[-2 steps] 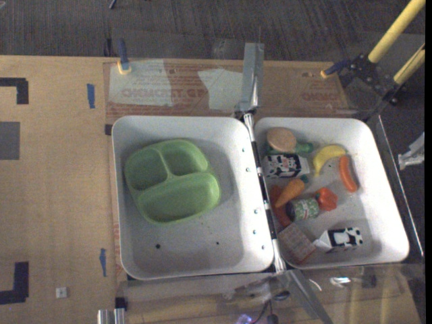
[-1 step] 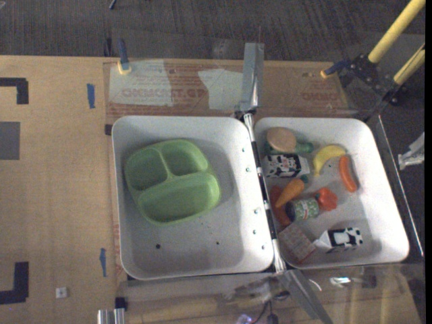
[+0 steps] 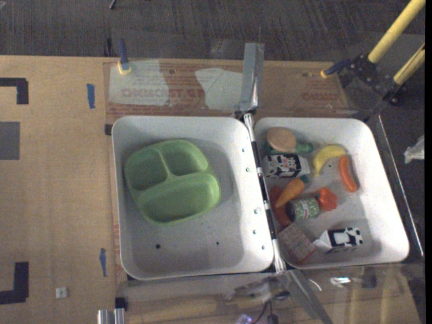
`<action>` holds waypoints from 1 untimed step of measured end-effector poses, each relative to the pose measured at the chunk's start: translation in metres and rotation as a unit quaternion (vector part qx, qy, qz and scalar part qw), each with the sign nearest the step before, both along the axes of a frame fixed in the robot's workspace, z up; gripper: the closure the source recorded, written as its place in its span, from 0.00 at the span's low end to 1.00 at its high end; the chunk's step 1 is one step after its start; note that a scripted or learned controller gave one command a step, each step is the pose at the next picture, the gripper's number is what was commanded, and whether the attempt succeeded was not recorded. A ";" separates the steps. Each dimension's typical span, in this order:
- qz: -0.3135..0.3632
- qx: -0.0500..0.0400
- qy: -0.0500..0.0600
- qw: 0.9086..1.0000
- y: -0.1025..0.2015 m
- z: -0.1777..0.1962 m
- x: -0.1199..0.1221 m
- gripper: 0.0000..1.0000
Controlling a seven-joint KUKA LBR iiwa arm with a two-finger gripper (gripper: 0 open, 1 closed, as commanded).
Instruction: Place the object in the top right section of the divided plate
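Nothing placed yet — the green divided plastic plate [image 3: 173,180] in the left white bin [image 3: 135,248] holds nothing; toy foods like the yellow banana [image 3: 329,156] wait in the right bin [image 3: 385,201].

A green divided plate [image 3: 173,181] lies in the left bin [image 3: 128,248] — the right bin [image 3: 388,201] holds a banana [image 3: 328,156], carrot [image 3: 290,191] and milk cartons [image 3: 282,166].

The divided plate [image 3: 173,181] is light green, with rounded corners and three sections: two small ones along the far side and one big one on the near side. It lies flat in the left bin [image 3: 135,248], turned a little, nearer to the far left corner. All of its sections look bare.
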State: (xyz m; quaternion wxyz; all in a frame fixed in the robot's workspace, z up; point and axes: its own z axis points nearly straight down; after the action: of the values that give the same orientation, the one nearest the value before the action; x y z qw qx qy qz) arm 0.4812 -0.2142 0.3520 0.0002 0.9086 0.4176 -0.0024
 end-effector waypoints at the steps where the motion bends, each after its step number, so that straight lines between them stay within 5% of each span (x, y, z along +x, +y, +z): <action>1: -0.259 0.000 0.002 0.966 -0.004 -0.059 -0.001 0.00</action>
State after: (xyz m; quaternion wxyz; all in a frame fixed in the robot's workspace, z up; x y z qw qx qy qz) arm 0.4802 -0.2180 0.2928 -0.0016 0.9858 0.1681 -0.0039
